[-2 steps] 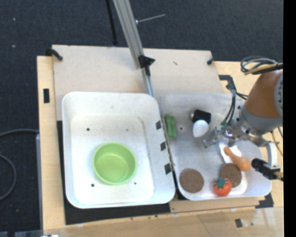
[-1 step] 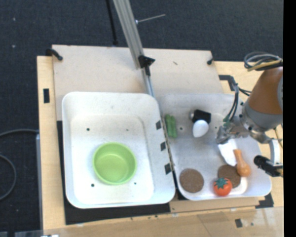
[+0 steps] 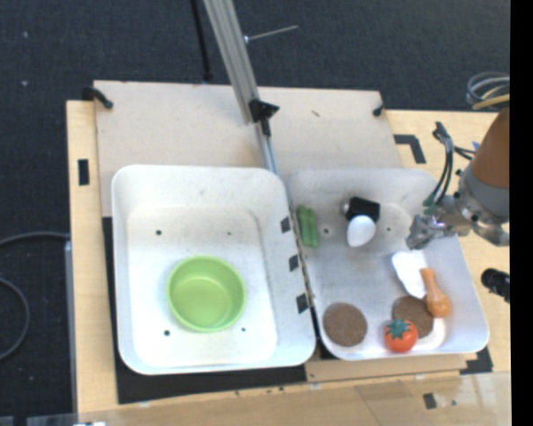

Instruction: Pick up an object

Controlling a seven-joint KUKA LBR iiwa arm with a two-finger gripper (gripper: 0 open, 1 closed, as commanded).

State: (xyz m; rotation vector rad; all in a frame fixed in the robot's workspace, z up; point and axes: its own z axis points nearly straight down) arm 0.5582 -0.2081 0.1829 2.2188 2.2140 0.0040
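Note:
The right bin [image 3: 338, 278] holds several small objects. A green bar [image 3: 307, 226] lies along its left wall. A white and black piece [image 3: 361, 221] sits near the back middle. A brown disc [image 3: 345, 324] rests at the front, with a red tomato [image 3: 400, 335] and a second brown disc [image 3: 412, 310] to its right. A white piece [image 3: 409, 272] and an orange peg [image 3: 434, 295] lie by the right wall. My gripper [image 3: 424, 229] hangs over the right bin's back right part, just above the white piece. Nothing shows between its fingers.
The left bin [image 3: 142, 238] holds a green bowl [image 3: 206, 293]. A metal pole [image 3: 235, 56] slants from the top down to the bins' divide. The arm's orange band [image 3: 496, 153] is at the right edge. Dark floor surrounds the bench.

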